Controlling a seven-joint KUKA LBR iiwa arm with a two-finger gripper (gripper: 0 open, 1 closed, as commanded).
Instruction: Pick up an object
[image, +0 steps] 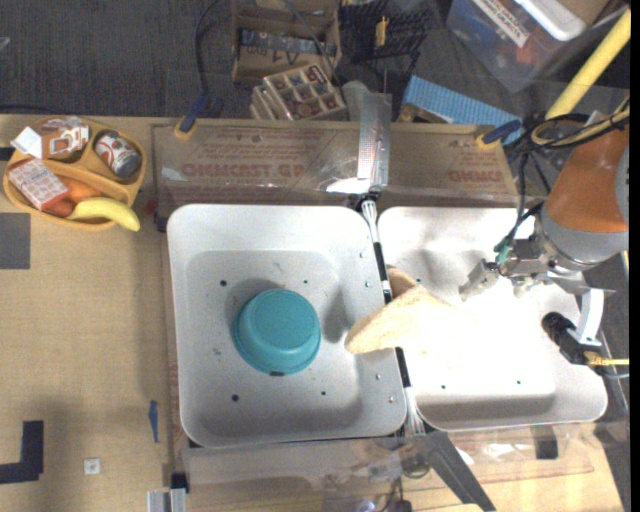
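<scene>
Wedge (400, 318), tan and flat, lies across the divider between the two bins: its broad end sits in the left bin (200, 240), its narrow end reaches into the right bin (560, 395). Landmark for all that follows: the wedge.

Teal bowl (278, 331) sits left of the wedge, in the left bin, apart from it and upside down by the look of it. No other loose item is seen beside the wedge.

Arm (590, 200) enters right of the wedge, orange band over a grey wrist. Hand (478, 282) is right of the wedge's narrow end and slightly up-frame, near but not touching. Whether its fingers are spread or pressed together cannot be told; they are small and blurred against the white bin. Nothing is seen between them.

Step judged: approach, no grasp yet.

Next move, as a judgement: shift the hand toward the wedge, lower over its narrow end, and close across the thin edge. A flat piece straddling the raised divider is awkward; the fingers may slip off or strike the bin rim. The bowl is the alternative, though farther from the hand.
</scene>
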